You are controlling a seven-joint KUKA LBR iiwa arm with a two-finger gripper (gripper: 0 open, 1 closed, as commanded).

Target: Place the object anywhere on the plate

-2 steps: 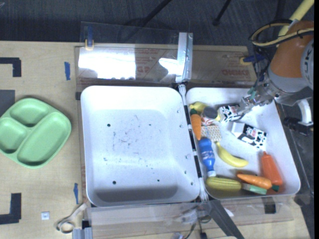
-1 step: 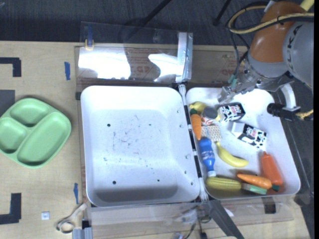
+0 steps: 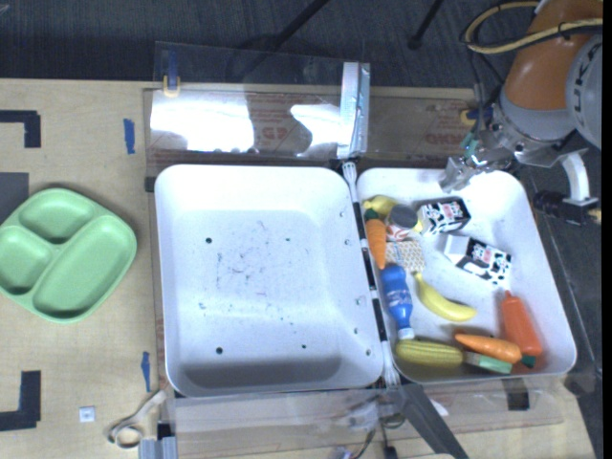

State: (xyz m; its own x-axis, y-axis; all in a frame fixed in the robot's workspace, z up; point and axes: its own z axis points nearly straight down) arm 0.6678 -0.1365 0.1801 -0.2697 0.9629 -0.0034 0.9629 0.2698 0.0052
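A green divided plate [image 3: 62, 253] lies on the wooden bench at the far left, outside both bins. The right bin [image 3: 545, 256] holds several toy foods: a yellow banana [image 3: 446, 302], a blue bottle [image 3: 397, 299], an orange carrot [image 3: 376, 242], two black-and-white cartons [image 3: 445, 215] [image 3: 483, 260], and a yellow-green corn cob [image 3: 428, 354]. My gripper [image 3: 466, 168] hangs over the far edge of the right bin, just behind the nearer carton. Nothing shows in its grasp.
The left bin [image 3: 172, 208] stands between the plate and the right bin. A second carrot [image 3: 488, 347] and a red-orange piece [image 3: 521, 323] lie at the right bin's near right. A clear plastic sheet [image 3: 258, 113] stands behind the left bin.
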